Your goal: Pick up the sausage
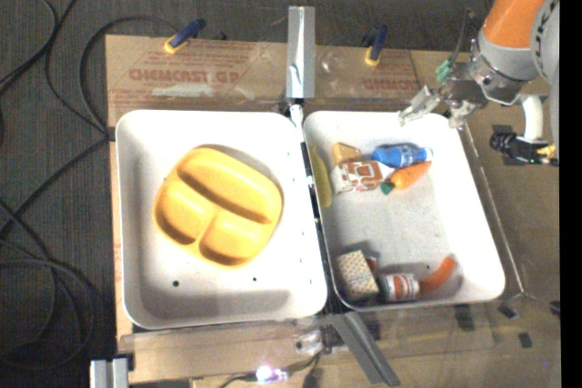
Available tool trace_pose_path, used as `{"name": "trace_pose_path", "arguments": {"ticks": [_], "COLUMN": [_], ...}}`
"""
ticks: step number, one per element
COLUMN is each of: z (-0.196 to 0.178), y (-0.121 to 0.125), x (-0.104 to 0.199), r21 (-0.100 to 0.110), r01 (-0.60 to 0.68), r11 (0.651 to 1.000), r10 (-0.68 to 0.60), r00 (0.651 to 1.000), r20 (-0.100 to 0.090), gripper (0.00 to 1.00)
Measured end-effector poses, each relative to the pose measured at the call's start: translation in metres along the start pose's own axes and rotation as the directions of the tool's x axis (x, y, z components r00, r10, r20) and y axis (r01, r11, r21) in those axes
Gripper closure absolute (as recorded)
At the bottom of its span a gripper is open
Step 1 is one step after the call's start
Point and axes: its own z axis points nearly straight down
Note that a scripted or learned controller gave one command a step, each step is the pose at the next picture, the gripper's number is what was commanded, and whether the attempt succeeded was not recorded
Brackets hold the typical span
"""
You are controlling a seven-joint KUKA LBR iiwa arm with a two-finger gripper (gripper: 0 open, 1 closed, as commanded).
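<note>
The gripper (420, 109) hung open and empty over the right bin's (482, 223) far edge, well apart from the sausage (440, 273) lying in its near right corner

Dark carpet floor (55, 23) w/ black cables (36, 223); cardboard sheet (182, 73) under bins; blue clamps (185, 34).
</note>
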Motion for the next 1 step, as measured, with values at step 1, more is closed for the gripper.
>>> {"name": "trace_pose_path", "arguments": {"ticks": [1], "z": [0.0425], "y": [-0.0096], "x": [-0.0272], "r21": [0.001], "r01": [0.113], "r11": [0.994], "r10": [-0.113], "r00": [0.994], "r20": [0.004], "gripper": [0.0]}}
